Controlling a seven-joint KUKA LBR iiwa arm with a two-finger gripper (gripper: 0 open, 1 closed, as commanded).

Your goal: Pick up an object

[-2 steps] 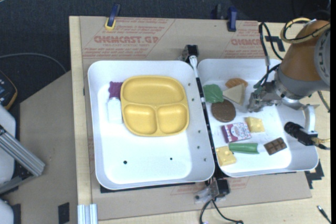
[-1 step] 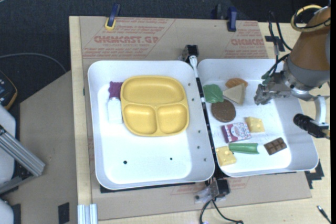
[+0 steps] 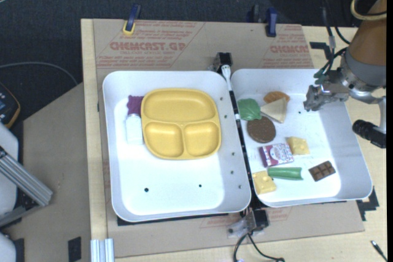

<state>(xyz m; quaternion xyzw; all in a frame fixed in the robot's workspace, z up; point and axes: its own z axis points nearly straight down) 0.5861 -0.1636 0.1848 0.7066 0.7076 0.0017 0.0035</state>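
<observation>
- Two shallow white bins sit side by side on a table (image 3: 184,46) covered with brown printed board.
- The left bin (image 3: 123,193) holds a yellow divided plate (image 3: 181,122). Just beside the plate's left edge lie a purple item (image 3: 134,104) and a white item (image 3: 132,129).
- The right bin (image 3: 350,181) holds small play-food pieces: a green leaf shape (image 3: 249,109), a brown round cookie (image 3: 261,130), a pale wedge (image 3: 276,110) with an orange-brown piece (image 3: 276,97) just behind it, a pink packet (image 3: 276,154), a yellow chunk (image 3: 298,145), a green stick (image 3: 285,173), a yellow cheese slice (image 3: 264,181) and a chocolate piece (image 3: 322,170).
- The grey arm (image 3: 368,46) reaches in from the right, its fingers (image 3: 314,98) low over the right bin's upper right part, on bare white floor, near the orange-brown piece but apart from it.
- Whether the fingers are spread or closed cannot be told; nothing is seen between them.
</observation>
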